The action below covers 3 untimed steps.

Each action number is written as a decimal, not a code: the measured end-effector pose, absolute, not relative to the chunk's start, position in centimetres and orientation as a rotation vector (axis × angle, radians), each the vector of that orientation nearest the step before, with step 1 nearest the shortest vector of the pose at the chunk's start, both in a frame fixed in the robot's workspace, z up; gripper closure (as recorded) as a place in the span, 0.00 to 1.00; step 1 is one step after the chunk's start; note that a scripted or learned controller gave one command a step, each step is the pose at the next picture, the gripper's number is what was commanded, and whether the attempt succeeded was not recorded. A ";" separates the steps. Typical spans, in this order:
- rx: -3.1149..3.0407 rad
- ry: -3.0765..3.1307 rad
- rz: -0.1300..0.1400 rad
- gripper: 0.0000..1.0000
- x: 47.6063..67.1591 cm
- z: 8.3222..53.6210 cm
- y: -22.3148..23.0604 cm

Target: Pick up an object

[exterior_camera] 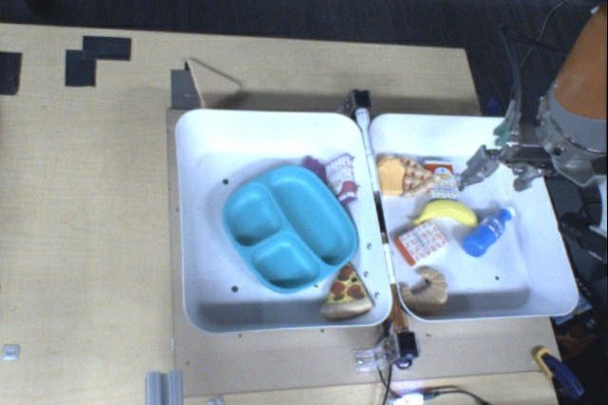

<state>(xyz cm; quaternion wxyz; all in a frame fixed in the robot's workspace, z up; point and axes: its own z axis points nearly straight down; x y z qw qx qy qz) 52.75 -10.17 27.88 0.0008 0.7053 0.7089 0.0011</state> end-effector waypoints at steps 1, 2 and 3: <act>2.219 2.224 0.001 0.00 57.8 15.7 -12.2; 2.207 2.219 0.013 0.00 64.1 9.2 -12.7; 2.202 2.219 0.020 1.00 64.3 10.5 -12.6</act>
